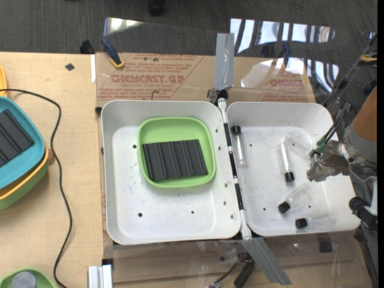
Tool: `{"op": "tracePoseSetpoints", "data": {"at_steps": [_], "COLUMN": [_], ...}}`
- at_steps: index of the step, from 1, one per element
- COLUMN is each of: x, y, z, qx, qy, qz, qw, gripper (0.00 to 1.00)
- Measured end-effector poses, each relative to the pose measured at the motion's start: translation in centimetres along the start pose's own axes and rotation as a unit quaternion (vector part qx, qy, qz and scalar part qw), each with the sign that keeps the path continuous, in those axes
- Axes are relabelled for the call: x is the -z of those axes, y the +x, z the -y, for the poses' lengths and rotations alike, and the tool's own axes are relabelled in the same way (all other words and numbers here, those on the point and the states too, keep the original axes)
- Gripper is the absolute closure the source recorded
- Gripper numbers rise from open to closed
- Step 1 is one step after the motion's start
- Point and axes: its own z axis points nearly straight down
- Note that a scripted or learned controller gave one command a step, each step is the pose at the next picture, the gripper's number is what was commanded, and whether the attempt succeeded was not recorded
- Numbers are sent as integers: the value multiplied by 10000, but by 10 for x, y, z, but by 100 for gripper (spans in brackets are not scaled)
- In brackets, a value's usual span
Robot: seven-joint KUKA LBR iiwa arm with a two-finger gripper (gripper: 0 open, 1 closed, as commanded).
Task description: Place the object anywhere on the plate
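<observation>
Two white bins point(120, 221) share the counter; green plate point(177, 152) left, clear vials point(283, 161) right (hand point(315, 171) state unclear).

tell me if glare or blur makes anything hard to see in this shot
Camera view: light is even and focus is sharp; window glare streaks the clear sheet behind the bins; the clear vials nearly vanish against the white right bin, only their black caps stand out; the gripper at the right edge is small and cluttered; the green plate reads crisply.
</observation>
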Motion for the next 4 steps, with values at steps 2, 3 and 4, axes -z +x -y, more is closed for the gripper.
{"op": "tracePoseSetpoints", "data": {"at_steps": [2, 3, 4], "x": [81, 92, 64], "y": [-8, -69, -64], "z": [-2, -14, -13], "qx": [-1129, -1986, -2873], "qy": [7, 16, 23], "qz": [11, 12, 10], "qw": [9936, 9801, 9578], "gripper": [0, 0, 0]}}
